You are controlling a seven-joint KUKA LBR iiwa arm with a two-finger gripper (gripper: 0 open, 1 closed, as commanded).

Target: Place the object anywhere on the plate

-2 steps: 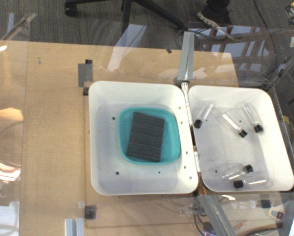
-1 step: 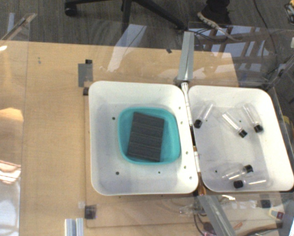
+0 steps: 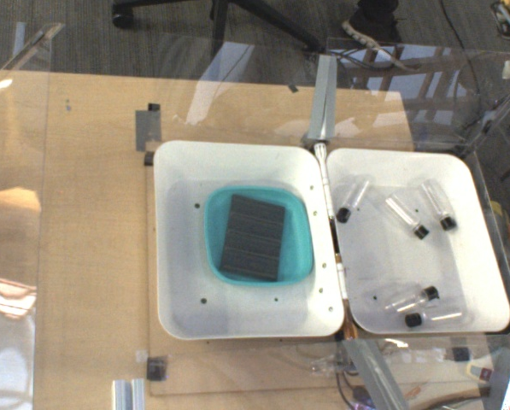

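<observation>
dark grey ribbed rectangular block (image 3: 254, 237) lies flat on teal square plate (image 3: 299, 254) | long axis near-upright in view | gripper state: cannot tell

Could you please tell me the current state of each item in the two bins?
Dark grey ridged block: lying flat on the plate.
Teal plate: right way up in the left bin, bearing the block.
Clear vials with black caps: about five, lying on their sides, capped, scattered in the right bin.
</observation>
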